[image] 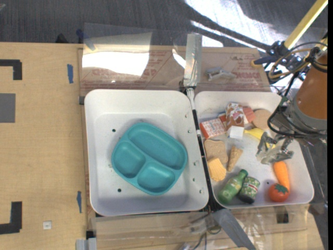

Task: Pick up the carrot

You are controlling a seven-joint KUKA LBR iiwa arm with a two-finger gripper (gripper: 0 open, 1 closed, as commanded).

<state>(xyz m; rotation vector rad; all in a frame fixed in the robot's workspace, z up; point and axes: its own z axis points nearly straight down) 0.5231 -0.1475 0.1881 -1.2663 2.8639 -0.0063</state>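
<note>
You saw the metal two-finger gripper (274,151) spread apart above the orange carrot (281,174) in the right white bin (304,191); the left white bin (99,139) held a teal divided plate (149,158).

floor (104,4): dk grey carpet | bench (36,139): lt wood | glare top R

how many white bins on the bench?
2. The left bin holds a teal tray; the right bin holds the carrot and other food, with the gripper above it.

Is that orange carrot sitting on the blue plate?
No, the carrot lies in the right bin beside a tomato, while the teal plate sits in the left bin.
</note>
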